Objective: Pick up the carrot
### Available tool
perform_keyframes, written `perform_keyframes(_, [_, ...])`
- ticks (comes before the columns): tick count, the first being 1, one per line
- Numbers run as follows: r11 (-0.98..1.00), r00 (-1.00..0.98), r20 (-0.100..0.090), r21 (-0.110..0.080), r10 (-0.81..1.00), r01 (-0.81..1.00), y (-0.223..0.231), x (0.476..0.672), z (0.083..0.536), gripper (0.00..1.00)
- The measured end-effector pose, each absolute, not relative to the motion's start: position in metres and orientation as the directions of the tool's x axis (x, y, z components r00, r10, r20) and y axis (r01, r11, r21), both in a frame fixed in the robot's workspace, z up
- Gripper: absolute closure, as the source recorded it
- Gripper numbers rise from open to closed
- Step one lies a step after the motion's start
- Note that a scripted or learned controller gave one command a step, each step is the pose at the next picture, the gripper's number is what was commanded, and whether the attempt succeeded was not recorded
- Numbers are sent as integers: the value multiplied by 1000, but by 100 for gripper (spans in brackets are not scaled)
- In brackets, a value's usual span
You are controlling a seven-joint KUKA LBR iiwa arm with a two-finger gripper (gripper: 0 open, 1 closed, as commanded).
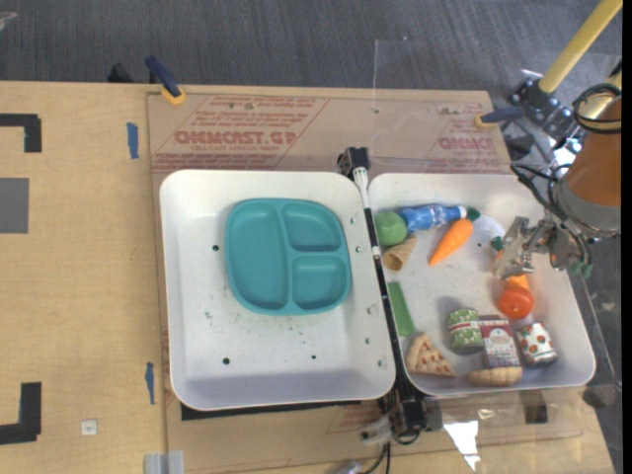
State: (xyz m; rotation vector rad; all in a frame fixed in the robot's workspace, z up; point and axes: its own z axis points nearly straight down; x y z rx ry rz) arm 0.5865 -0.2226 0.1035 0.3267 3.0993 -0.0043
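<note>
The orange carrot (451,240) with a green top lies tilted in the right bin (578,363), in its upper middle, just below a blue bottle (432,215). My gripper (517,249) hangs over the right side of that bin, a short way to the right of the carrot and apart from it. Directly below the gripper sits a red-orange round toy (515,301). The carrot lies free, with nothing touching it from above.
The right bin also holds a green round toy (391,227), a cone (399,255), a green stick (399,307), a pizza slice (430,355), a green can (462,329) and small cartons (499,342). A teal divided plate (288,255) lies in the left bin (188,294).
</note>
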Motion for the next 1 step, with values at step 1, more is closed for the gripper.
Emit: perform_keyframes(1, [923,-923,-15,5,386,385,-145,567,91,100])
